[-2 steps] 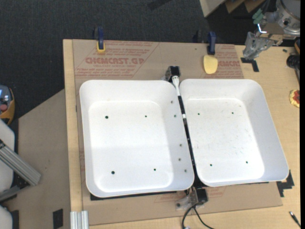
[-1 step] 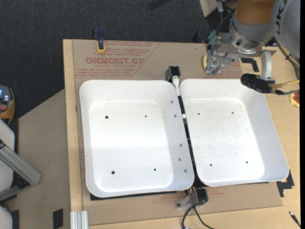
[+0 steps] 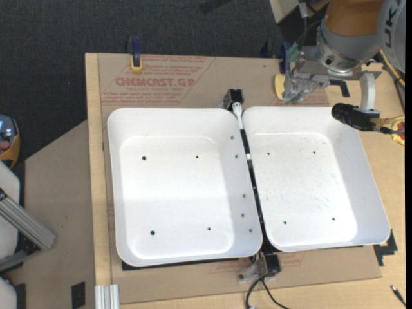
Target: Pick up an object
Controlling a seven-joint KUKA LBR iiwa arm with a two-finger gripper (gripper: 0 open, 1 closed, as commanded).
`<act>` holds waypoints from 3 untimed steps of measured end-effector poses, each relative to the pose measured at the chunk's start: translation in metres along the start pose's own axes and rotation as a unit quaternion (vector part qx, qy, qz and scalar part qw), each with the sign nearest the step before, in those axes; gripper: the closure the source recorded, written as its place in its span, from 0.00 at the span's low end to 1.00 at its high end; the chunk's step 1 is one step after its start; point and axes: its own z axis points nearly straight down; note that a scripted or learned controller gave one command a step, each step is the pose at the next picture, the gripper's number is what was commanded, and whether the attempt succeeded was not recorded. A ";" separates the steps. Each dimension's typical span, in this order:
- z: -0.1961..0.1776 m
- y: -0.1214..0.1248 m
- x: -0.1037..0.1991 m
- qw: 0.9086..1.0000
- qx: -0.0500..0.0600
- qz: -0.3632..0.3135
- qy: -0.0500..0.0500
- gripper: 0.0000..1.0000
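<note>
My gripper (image 3: pixel 297 90) hangs at the back of the bench, just beyond the far rim of the right white bin (image 3: pixel 302 185). The grey arm with its orange band (image 3: pixel 353 11) rises from it toward the upper right. A small pale yellow object (image 3: pixel 279 86) shows right beside the gripper's left side, over the brown board. Whether it is held or lies on the board cannot be made out. The left white bin (image 3: pixel 174 192) sits next to the right one.
A black clamp (image 3: pixel 233 98) and a dark strip (image 3: pixel 251 179) run between the bins. A black cylinder (image 3: pixel 351 116) on the arm juts over the right bin's back right corner. A blue and yellow clamp (image 3: pixel 134 53) holds the brown board (image 3: pixel 161 79) at the back left.
</note>
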 end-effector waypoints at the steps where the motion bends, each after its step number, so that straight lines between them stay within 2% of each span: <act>1: -0.020 -0.015 -0.008 1.000 -0.001 0.001 0.000 1.00; 2: 0.053 -0.036 0.094 1.000 0.004 -0.004 0.001 1.00; 3: -0.013 -0.028 -0.006 1.000 -0.005 0.005 -0.003 1.00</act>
